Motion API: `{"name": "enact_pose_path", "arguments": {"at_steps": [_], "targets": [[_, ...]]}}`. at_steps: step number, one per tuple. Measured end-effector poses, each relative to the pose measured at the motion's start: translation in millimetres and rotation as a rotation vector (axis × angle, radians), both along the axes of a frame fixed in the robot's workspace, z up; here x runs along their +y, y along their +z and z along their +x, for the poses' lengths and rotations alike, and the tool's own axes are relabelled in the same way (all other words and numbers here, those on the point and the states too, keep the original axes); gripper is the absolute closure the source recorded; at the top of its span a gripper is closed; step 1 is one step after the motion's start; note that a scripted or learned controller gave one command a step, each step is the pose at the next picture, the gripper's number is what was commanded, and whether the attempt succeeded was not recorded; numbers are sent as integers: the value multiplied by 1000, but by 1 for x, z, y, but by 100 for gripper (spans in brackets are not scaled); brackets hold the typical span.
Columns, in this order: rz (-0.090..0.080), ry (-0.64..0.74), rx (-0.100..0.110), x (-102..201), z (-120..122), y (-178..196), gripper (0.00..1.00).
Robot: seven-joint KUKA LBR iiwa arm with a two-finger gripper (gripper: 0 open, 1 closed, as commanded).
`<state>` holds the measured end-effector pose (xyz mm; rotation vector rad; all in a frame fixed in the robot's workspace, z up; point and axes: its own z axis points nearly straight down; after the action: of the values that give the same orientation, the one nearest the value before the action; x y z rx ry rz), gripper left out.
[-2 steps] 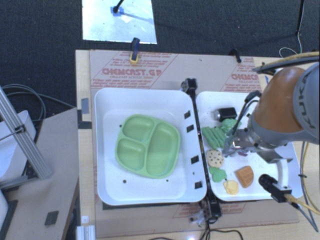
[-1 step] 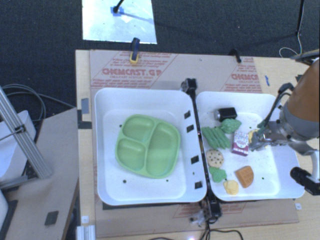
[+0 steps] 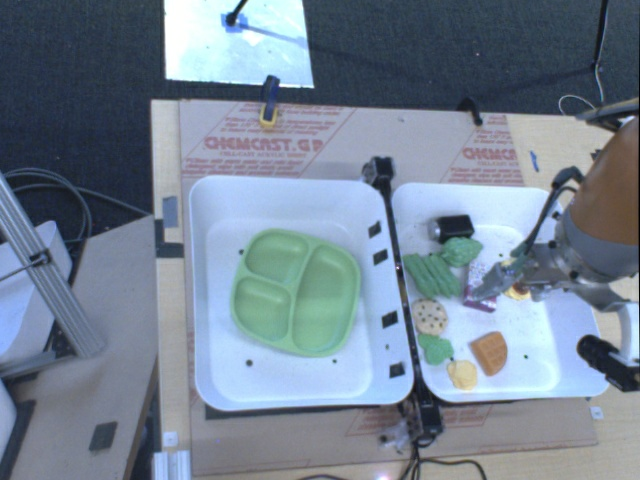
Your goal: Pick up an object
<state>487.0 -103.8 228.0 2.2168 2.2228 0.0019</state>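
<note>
Dark carpet floor (image 3: pixel 80 68) surrounds the wooden bench (image 3: pixel 165 368), with a pale square sheet (image 3: pixel 270 43) lying beyond its far edge, cables (image 3: pixel 60 193) trailing left, and a metal rail (image 3: pixel 45 278) leaning at the left.

We see a green divided plate (image 3: pixel 297 291) in the left bin (image 3: pixel 215 218). In the right bin (image 3: pixel 540 373) our gripper (image 3: pixel 487 286) hangs low among toy foods: green beans (image 3: pixel 431 273), a cookie (image 3: pixel 430 317), an orange bread piece (image 3: pixel 490 353).
</note>
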Motion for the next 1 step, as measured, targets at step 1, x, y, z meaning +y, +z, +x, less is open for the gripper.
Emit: {"name": "enact_pose_path", "arguments": {"at_steps": [1], "targets": [[-2, -3, -1, -43, 62, -59, 0]]}}
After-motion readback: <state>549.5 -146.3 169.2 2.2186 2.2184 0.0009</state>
